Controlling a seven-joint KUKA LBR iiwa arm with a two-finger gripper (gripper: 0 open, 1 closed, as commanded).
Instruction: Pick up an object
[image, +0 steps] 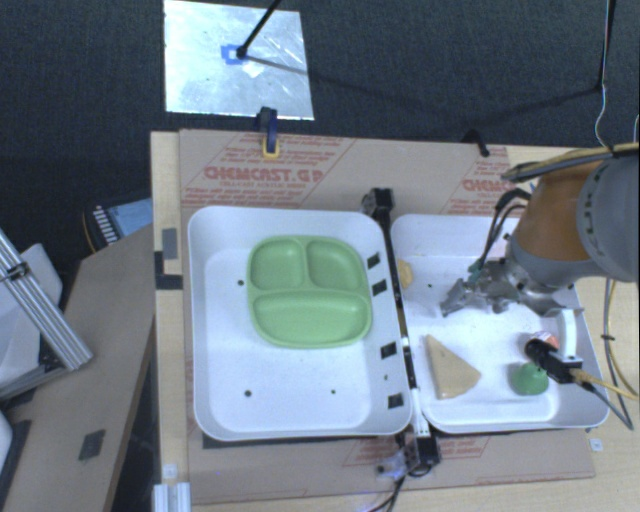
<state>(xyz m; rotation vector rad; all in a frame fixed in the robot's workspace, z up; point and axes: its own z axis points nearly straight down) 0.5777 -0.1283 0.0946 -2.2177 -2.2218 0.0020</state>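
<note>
Objects worth a try lie in the bin (450, 225) at the right of the frame. Nearest the end effector (462, 297) is a tan wedge (452, 368) lying flat toward that bin's lower middle, which I judge light, stiff and a bit slick, best pinched across its two long edges rather than at the tip. A green lump (530, 379) near the lower right corner looks rounder and likelier to roll. Whether the end effector is apart or together I cannot tell, it being a grey blur, and a yellowish speck (405, 272) by the dividing wall is too small to name.
</note>
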